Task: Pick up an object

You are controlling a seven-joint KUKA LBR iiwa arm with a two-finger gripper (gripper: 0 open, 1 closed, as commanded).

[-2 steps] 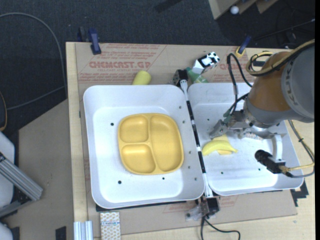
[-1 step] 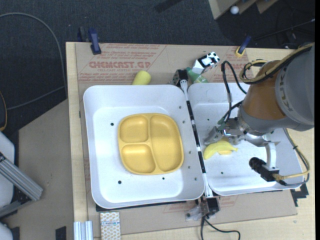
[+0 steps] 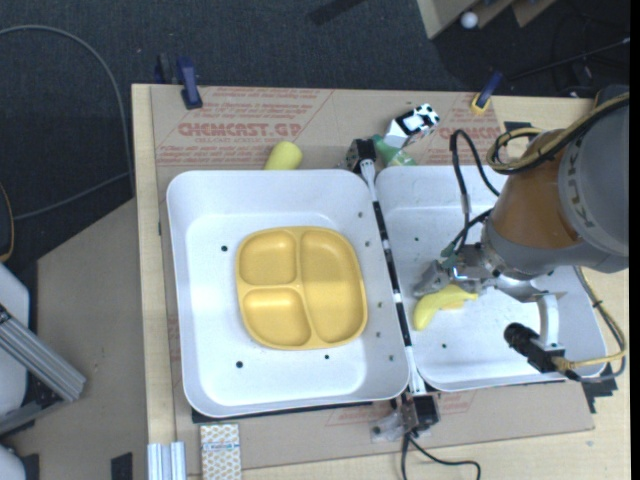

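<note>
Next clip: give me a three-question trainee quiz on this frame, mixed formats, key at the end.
1. True or false: the yellow plate lies in the right bin.
2. Multiple choice: the banana in the right bin is A) at the bin's far right edge, B) near the divider between the bins, just below the gripper, C) on the plate.
3. Fill in: the plate has ___ compartments.

Key: 1 false, it lies in the left bin. 2 B. 3 three.

Bench (image 3: 150, 268) under two white bins (image 3: 200, 358)
</note>
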